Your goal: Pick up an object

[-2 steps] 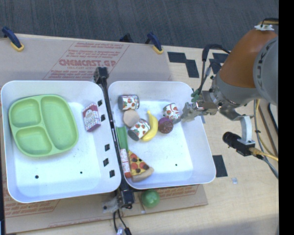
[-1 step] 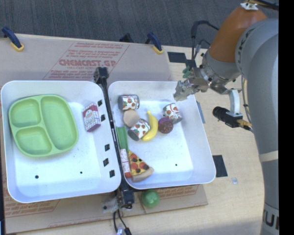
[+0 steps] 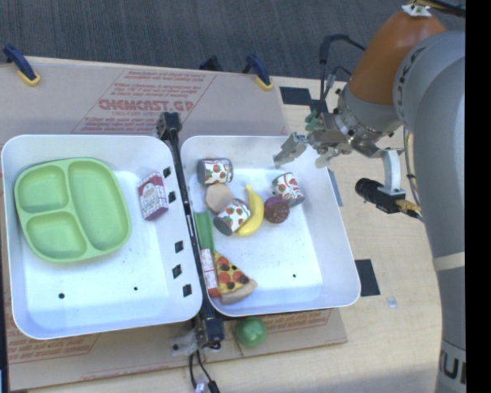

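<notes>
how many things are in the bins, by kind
green divided plate: 1, left bin
red packet: 1, left bin
cans: 3, right bin
banana: 1
pizza slice: 1
tan round piece: 1
dark red round piece: 1
total: 9

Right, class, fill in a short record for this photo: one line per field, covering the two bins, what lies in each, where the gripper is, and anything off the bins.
left bin: green divided plate, small red packet
right bin: three small cans, banana, pizza slice, beige round item, dark red round item
gripper: over the right bin's far edge, holding nothing visible
outside bins: green ball at the near edge
</notes>
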Robot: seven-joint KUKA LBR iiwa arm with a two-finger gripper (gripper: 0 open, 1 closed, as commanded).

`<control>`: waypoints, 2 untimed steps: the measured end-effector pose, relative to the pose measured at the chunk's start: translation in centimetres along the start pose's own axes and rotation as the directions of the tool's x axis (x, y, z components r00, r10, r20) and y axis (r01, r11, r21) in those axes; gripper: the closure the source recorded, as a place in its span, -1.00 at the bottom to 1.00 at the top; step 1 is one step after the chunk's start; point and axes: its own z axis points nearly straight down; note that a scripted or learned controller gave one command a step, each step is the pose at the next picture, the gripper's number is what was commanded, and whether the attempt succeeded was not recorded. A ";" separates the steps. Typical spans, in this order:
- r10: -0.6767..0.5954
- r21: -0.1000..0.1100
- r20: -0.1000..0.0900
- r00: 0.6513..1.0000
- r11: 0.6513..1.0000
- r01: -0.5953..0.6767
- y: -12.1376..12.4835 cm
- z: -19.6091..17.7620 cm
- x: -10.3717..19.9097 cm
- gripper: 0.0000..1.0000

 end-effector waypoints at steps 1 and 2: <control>0.002 0.004 -0.001 1.000 1.000 -0.002 -5.2 12.5 -1.7 -1.00; -0.002 0.004 -0.002 1.000 1.000 0.002 -5.2 11.5 -1.6 1.00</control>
